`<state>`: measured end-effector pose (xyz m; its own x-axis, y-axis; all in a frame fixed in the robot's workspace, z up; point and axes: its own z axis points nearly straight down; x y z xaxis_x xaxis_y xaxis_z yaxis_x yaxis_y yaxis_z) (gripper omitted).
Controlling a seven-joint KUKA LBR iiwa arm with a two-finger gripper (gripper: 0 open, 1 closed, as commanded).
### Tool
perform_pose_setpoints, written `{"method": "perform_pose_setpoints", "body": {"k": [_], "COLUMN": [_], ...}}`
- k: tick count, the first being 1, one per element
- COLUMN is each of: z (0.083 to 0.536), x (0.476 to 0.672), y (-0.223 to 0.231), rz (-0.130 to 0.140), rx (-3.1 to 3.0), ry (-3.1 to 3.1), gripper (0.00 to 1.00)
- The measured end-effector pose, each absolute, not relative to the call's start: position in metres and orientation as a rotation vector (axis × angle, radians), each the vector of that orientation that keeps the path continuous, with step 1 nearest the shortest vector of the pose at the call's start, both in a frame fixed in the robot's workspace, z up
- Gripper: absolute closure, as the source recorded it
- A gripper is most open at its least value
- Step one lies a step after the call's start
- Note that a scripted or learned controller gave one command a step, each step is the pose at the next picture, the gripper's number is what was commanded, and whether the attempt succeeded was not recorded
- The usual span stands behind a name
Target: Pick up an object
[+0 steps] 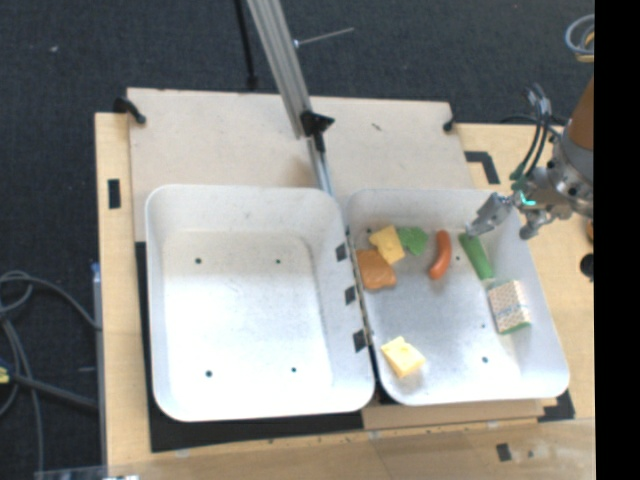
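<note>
Gripper (pixel 508 214), fingers spread and holding nothing, hangs over the right bin's (pixel 540 363) far right rim, with the green stick (pixel 478 255) just below-left, lying lengthwise toward it.

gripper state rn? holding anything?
Gripper: cannot be told at this angle. It sits above the right bin's upper right corner, near the green stick, with nothing visibly held.

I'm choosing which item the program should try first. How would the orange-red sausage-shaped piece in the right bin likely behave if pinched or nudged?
The orange-red sausage-shaped piece looks rounded and narrow, so it may roll sideways if nudged. Its smooth-looking surface might slip from the gripper unless pinched across its width. It lies apart from the green stick, leaving some finger room.
</note>
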<state>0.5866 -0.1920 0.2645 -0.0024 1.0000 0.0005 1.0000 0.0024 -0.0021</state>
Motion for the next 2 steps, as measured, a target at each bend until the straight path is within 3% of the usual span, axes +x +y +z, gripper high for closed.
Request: {"method": "perform_pose_setpoints", "body": {"k": [1, 2], "z": [0.267, 0.204], "x": [0.587, 0.585], "y": [-0.192, -0.196], "rz": [-0.001, 0.007], "rx": [-2.219, -2.222], "ry": [-2.227, -2.218], "gripper": [0.0, 0.0]}}
